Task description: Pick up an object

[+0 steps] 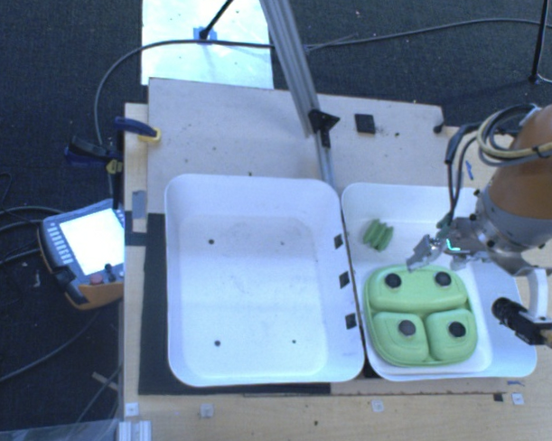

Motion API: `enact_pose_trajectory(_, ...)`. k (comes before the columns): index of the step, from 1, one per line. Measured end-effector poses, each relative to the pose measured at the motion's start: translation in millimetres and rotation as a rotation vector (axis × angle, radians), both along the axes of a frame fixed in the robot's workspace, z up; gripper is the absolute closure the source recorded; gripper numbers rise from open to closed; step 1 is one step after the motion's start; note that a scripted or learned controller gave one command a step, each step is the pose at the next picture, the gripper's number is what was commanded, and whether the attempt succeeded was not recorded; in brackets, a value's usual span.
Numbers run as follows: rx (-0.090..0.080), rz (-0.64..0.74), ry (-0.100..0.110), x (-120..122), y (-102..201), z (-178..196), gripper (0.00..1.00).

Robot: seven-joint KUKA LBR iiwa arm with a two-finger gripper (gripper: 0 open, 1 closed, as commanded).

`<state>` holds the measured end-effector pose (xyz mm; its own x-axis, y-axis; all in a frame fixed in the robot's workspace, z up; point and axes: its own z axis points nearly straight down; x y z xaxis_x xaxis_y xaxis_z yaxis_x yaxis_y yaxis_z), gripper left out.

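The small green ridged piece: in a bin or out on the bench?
In. The small green ridged piece lies on the floor of the right bin, near its far left corner, apart from the large green tray.

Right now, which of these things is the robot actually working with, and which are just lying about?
Part of the job:
- gripper, above the right bin
- large green three-lobed object
- small green ridged object

Just lying about:
- left bin
- handheld control pendant
- blue clamps
- small black square
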<state>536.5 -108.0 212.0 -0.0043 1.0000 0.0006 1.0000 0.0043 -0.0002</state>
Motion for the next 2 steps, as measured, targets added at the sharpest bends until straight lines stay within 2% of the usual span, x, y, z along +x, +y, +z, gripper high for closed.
enact_pose_trajectory(1,0.000,0.000,-0.002,0.5,0.0,0.8,0.00)
enact_pose_trajectory(2,0.000,-0.003,0.002,3.5,0.1,-41.1,0.00)
